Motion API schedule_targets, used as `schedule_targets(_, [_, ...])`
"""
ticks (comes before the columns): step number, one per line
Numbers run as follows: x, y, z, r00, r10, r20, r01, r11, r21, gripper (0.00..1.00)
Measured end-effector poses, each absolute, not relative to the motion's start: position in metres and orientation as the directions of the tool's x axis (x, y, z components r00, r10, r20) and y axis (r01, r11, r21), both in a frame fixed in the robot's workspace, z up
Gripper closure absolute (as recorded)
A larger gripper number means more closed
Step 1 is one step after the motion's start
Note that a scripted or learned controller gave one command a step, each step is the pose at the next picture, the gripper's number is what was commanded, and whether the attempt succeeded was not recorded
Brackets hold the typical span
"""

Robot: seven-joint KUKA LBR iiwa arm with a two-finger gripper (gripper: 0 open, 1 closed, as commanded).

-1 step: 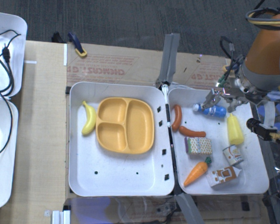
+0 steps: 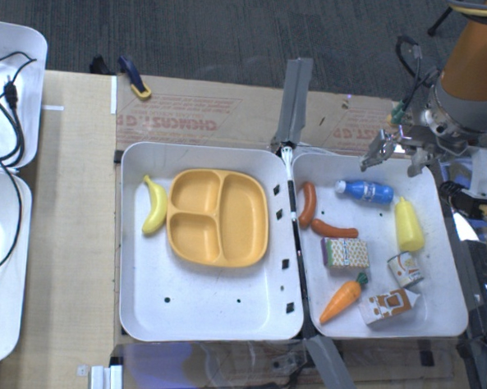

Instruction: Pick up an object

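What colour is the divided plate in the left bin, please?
Yellow-orange, seen in the camera view: divided plate.

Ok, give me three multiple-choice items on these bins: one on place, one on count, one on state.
1. Where does the banana lie?
A. left bin, beside the yellow plate
B. right bin
C. on the plate

2. How many sausages lie in the right bin?
A. one
B. two
C. four

3. The blue bottle is:
A. upright
B. lying on its side
C. held by the tool

Key: A, it touches the left bin floor left of the plate; B, two reddish ones; C is false, B, it lies flat below the tool.
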State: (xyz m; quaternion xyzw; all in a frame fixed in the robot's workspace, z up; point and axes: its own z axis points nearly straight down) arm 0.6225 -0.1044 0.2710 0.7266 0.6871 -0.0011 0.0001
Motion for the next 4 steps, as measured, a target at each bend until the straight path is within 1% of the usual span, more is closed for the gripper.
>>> schedule_targets(1, [0.65, -0.117, 0.166, 0.085, 0.996, -0.002, 0.996, -0.085, -0.004, 0.0])
schedule_targets(2, [0.664, -0.183, 0.102, 0.067, 0.998, -0.002, 0.998, -0.067, 0.017, 0.0])
schedule_targets(3, [0.668, -0.185, 0.12, 0.066, 0.998, -0.006, 0.997, -0.066, 0.031, 1.0])
schedule_targets(4, [0.634, -0.122, 0.236, 0.011, 1.0, -0.001, 1.0, -0.011, 0.001, 1.0])
